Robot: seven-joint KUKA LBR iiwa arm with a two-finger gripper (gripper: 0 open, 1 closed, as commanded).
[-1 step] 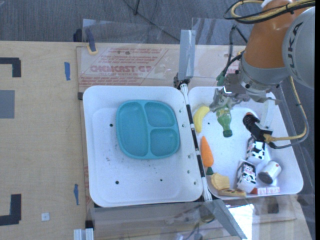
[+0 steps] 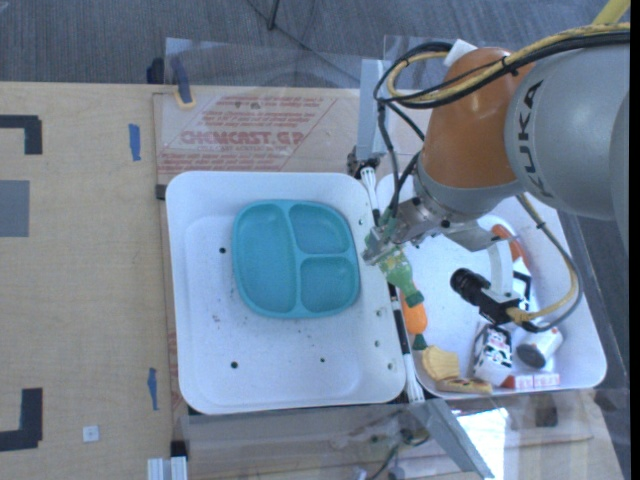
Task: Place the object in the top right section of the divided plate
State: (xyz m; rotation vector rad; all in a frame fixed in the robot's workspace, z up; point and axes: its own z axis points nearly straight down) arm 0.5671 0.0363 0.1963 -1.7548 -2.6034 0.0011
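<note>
Grey-orange arm (image 2: 520, 118) over right bin (image 2: 585, 358), left bin (image 2: 200, 368) holding teal divided plate (image 2: 295, 258) with nothing on it, gripper (image 2: 385, 243) at the bins' divider, finger state can't tell, toy carrot (image 2: 408, 293) just below it in right bin among clutter.

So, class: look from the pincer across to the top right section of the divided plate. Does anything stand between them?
Nothing visible does. The pincer hangs over the rims where the two bins meet, just right of the teal divided plate. Its top right section lies bare beside it. Whether the pincer carries anything I cannot tell.
</note>
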